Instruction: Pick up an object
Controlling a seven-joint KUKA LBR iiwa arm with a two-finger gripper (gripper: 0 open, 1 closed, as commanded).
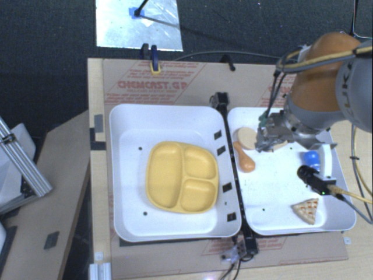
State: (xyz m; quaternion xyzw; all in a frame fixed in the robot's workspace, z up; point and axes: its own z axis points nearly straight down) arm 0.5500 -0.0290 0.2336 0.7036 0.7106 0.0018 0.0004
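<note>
In the right bin (280, 217) lie an orange drumstick-shaped toy (243, 158), a pale beige round piece (246, 136), a blue object (312, 157) and a tan wedge like a pizza slice (306, 209). My gripper (265, 142) hangs low over the upper left of this bin, just right of the beige piece and the drumstick's upper end. The wrist hides part of what lies under it. I see nothing lifted off the bin floor.
The left bin (125, 156) holds a yellow divided plate (182, 177). A black divider with clips (230, 168) runs between the bins. A black connector with a yellow cable (317, 181) juts over the right bin beside the blue object.
</note>
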